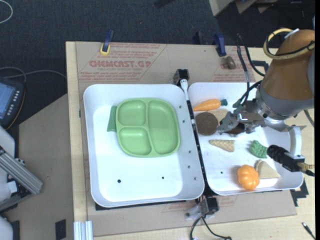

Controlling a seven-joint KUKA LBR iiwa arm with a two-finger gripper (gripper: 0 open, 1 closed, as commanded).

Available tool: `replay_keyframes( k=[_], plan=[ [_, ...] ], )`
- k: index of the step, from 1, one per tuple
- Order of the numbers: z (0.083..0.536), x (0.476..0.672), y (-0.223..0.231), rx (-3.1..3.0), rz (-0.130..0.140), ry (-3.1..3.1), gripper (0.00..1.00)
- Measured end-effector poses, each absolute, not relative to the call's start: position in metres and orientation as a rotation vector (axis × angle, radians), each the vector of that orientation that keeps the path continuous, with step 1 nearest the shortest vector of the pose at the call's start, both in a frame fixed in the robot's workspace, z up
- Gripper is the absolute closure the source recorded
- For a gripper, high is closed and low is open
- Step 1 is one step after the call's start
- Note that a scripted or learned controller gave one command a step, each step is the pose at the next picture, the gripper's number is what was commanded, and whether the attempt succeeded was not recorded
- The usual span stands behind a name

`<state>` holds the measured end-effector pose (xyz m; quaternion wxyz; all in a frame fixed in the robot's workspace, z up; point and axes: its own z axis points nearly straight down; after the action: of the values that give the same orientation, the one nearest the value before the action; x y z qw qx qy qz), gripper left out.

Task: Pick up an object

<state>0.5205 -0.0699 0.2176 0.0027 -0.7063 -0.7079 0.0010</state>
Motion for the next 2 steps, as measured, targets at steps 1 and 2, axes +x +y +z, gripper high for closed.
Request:
replay_keyframes(
  k=[1, 2],
  plan=[
    [0.232, 0.529, -0.074, -2.222, -0.002, -2.224, 1.00],
    [0.214, 0.527, -0.070, -2.220, 0.004, -2.218, 1.00]
  ],
)
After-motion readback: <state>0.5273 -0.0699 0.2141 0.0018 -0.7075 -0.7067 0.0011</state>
